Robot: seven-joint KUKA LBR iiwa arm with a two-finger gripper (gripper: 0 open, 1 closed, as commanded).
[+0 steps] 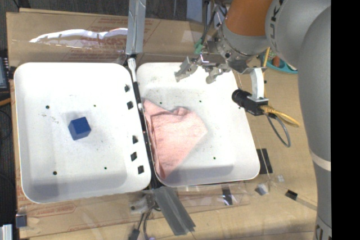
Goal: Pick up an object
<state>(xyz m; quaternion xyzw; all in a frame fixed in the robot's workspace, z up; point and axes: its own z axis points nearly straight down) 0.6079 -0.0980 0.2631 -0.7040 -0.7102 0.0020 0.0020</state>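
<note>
The gripper [198,73] hangs above the far edge of the right bin [239,137], fingers [184,71] spread apart, nothing between them. A pink cloth [174,135] lies crumpled below against the divider; a blue cube [80,127] sits in the left bin [34,98].

Crumpled pink cloth [175,133], blue cube [80,127]

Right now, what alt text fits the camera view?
The arm's hand, fingers spread and holding nothing, hovers over the far edge of the right bin, which holds a crumpled pink cloth. The left bin holds a small blue cube.
</note>
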